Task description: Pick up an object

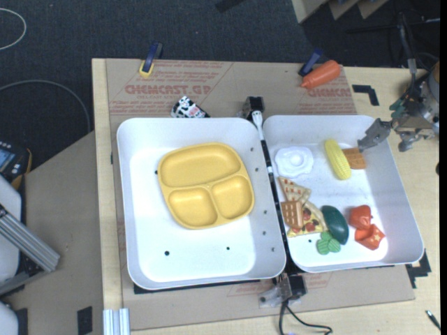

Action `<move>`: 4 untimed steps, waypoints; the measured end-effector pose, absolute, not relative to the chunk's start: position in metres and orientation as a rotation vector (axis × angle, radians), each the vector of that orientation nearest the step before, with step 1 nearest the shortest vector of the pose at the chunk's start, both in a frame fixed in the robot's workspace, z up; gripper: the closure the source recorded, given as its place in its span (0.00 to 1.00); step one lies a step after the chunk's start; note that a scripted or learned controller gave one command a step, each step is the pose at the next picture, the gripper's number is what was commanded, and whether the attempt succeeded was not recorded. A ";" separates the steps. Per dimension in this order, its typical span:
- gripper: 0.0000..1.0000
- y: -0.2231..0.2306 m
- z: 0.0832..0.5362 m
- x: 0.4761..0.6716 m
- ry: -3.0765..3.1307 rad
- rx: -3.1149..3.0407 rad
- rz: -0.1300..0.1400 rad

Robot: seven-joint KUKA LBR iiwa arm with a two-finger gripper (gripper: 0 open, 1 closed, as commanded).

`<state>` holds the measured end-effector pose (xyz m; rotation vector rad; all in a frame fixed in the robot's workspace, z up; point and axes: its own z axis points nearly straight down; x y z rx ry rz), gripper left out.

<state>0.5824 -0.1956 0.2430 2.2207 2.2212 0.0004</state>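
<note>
We are seeing the gripper (pixel 388 132) hovering at the right bin's (pixel 399 187) far right edge, fingers spread, nothing between them; the nearest object, an orange block (pixel 355 160), is lying just beside the corn (pixel 338 159).

— Where is the grey metal two-finger claw (pixel 383 137)?

— At the right edge of the camera view, hanging low. One dark finger (pixel 370 135) slants down and to the left.

— And the wrist behind it?

— A tangle of grey parts and cables. The finger spacing is too blurred to judge.
</note>
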 end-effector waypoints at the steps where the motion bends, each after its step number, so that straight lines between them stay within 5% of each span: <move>1: 0.00 -0.200 0.181 0.580 2.225 2.226 -0.005; 3: 0.00 -0.206 0.083 0.579 2.225 2.223 -0.002; 4: 1.00 -0.207 0.096 0.580 2.221 2.221 0.001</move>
